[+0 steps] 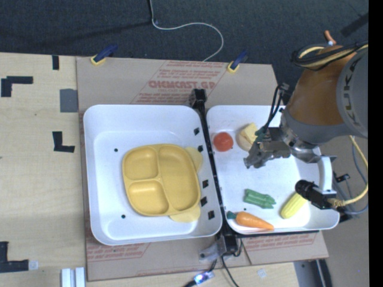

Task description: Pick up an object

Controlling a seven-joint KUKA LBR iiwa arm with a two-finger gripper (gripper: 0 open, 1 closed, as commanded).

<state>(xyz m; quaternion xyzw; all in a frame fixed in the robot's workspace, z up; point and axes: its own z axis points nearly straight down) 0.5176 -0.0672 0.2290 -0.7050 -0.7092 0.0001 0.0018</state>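
The right bin (272, 181) holds a red tomato (223, 141), a pale yellow piece (246, 135), a green bean pod (260, 198), a yellow corn cob (293, 205) and an orange carrot (254, 221). My gripper (256, 159) hangs over the middle of this bin, just below the pale yellow piece and to the right of the tomato. Nothing shows between its dark fingers. The grey arm with its orange band reaches in from the right.
The left bin (102, 160) bears a yellow divided plate (160, 179). A black divider (206, 154) runs between the two bins. A white cable (185, 26) lies on the dark surface behind the cardboard base.
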